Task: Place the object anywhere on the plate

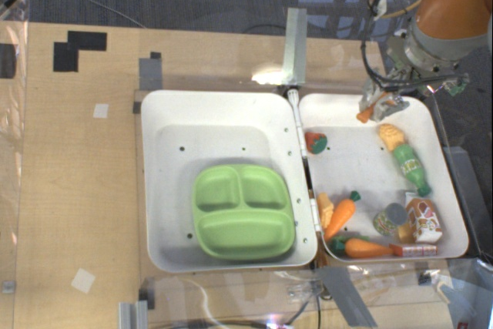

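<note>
Green plate (243,210), three compartments, lies in the left bin (162,127), nearest the camera. Right bin (339,142): carrots (340,216), green bottle (410,166), red piece (315,141) (mixed toys). Gripper (373,105) at far rim, clamped on a small orange object (364,115).

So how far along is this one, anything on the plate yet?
Nothing looks done: the green plate in the left bin carries no item. In hand: the gripper is at the right bin's top edge beside a small orange piece; whether it grips it is unclear. Left: carrying an object over and setting it on the plate.
</note>
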`<action>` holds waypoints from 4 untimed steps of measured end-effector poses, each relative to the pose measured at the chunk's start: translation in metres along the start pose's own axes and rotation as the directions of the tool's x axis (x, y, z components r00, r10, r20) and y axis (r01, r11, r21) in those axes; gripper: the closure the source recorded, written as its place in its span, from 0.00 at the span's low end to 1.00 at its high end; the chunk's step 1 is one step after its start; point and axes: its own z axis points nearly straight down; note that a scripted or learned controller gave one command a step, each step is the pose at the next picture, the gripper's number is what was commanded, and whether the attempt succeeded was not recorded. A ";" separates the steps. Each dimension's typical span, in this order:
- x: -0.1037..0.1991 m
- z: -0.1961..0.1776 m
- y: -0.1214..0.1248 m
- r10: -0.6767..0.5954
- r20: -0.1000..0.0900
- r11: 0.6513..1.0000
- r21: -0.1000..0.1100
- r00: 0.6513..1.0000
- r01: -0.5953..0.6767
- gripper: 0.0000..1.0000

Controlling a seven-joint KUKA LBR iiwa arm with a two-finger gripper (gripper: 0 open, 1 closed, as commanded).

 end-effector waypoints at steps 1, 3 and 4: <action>0.044 0.085 0.077 -0.001 -0.010 1.000 -0.009 1.000 0.001 1.00; 0.055 0.001 0.234 -0.190 -0.004 0.982 -0.009 0.982 0.190 1.00; 0.056 0.000 0.229 -0.184 -0.003 0.983 -0.004 0.983 0.184 0.00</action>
